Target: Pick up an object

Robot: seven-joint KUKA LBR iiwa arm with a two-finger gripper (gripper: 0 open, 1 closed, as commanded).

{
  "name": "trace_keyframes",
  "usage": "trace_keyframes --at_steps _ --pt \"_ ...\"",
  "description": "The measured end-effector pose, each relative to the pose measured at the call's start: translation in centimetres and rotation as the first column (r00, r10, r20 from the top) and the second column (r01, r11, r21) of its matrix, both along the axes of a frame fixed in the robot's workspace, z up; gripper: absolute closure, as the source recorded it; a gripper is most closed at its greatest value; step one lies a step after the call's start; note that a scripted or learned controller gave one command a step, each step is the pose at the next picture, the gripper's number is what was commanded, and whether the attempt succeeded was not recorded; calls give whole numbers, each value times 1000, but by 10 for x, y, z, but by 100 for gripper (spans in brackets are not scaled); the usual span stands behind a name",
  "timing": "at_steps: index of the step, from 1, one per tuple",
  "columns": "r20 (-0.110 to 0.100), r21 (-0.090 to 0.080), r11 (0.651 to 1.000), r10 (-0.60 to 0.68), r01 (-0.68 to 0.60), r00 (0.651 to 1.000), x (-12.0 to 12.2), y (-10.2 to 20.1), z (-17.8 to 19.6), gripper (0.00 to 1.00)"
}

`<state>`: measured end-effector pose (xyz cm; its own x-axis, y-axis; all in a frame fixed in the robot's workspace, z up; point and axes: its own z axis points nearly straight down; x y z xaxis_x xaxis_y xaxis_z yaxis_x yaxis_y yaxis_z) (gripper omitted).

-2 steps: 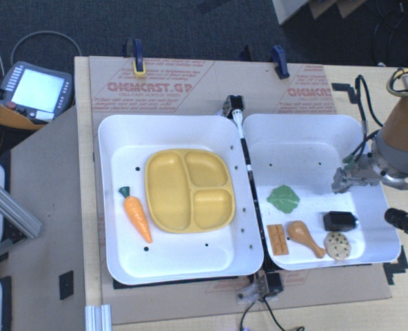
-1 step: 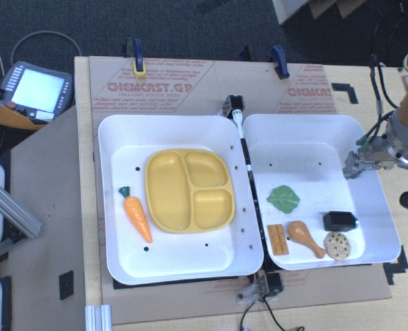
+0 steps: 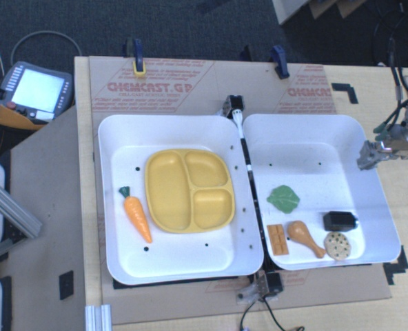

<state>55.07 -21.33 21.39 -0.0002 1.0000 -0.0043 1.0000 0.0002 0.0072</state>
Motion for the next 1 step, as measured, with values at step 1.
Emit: trace_keyframes --at_steps 1 --pt "1 0 1000 1 -1 1000 2 -1 54 100"
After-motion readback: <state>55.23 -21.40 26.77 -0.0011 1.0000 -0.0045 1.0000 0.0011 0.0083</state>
